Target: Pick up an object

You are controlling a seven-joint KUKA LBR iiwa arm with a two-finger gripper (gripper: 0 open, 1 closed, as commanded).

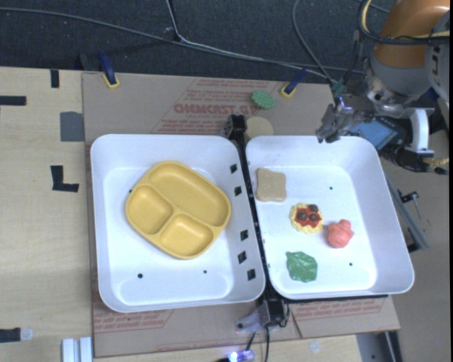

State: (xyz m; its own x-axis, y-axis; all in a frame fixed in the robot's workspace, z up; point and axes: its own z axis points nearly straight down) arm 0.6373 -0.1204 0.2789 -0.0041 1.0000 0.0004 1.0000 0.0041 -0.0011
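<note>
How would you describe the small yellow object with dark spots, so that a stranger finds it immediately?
Look at the right white bin, not the one holding the yellow tray. Near its middle lies a small yellow tart with dark and red spots on top. It sits between the tan bread slice and the red fruit.

A: What's sitting around the left bin (98, 202)?
B: Right bin (392, 225) is touching its right side, and a cardboard sheet (174, 104) is lying under it.
A: Beyond it?
B: A green disc (263, 98) is lying past its far right corner, a clamp (107, 72) is gripping the cardboard past its far left corner, and a cable (211, 47) is running farther back.
</note>
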